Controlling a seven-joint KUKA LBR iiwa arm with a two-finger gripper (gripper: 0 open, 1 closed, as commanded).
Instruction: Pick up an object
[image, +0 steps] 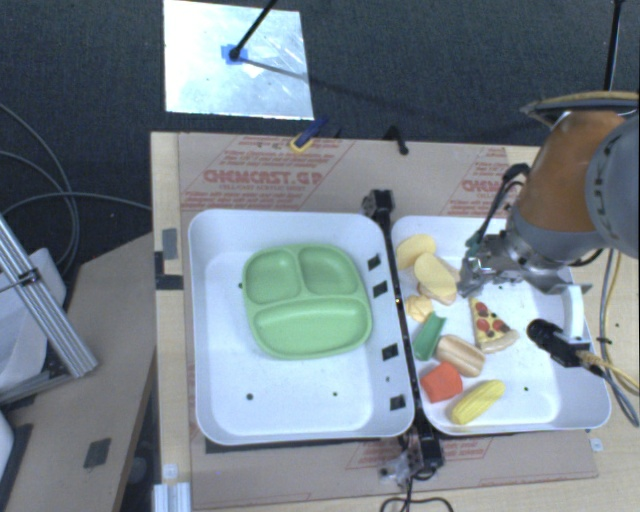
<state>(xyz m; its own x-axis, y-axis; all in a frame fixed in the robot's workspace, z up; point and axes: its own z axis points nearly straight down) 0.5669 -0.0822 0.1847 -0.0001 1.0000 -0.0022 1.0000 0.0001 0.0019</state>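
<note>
Claw (470, 281): low beside yellow toy (436, 277), opening unreadable | toy food: light, stiff, smooth plastic | hold: pinch across its narrow middle

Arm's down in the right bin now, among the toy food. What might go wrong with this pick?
The tool sits between a yellow piece and the pizza slice, so it may nudge one while closing on the other. The food is tightly packed; the hot dog and corn cob could get shoved.
</note>
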